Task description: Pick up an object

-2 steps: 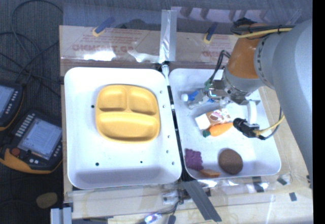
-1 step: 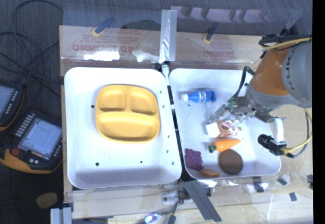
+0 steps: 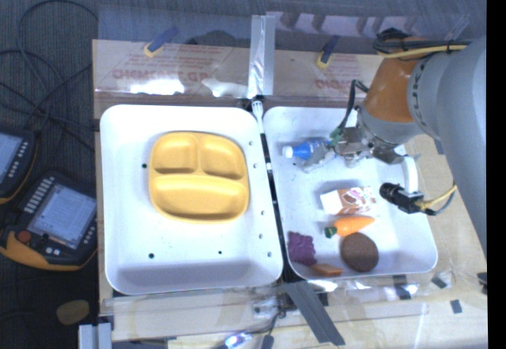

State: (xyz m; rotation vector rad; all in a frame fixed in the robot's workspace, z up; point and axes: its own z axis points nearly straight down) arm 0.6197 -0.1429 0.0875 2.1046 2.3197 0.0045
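Lower right of the frame, the right bin [image 3: 423, 248] holds one brown potato [image 3: 359, 252], one purple grape bunch [image 3: 300, 245], one carrot [image 3: 353, 224] and one small carton [image 3: 348, 199]. Higher up lies one clear plastic bottle [image 3: 308, 151], probably light and slippery, best gripped mid-body. Beside it hovers the gripper [image 3: 348, 142]; its grip cannot be judged. Left, one yellow tray [image 3: 198, 176] fills the left bin [image 3: 126, 260].

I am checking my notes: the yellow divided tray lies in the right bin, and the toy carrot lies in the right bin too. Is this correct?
Not quite. The camera view shows the yellow divided tray in the left bin. The toy carrot does lie in the right bin.
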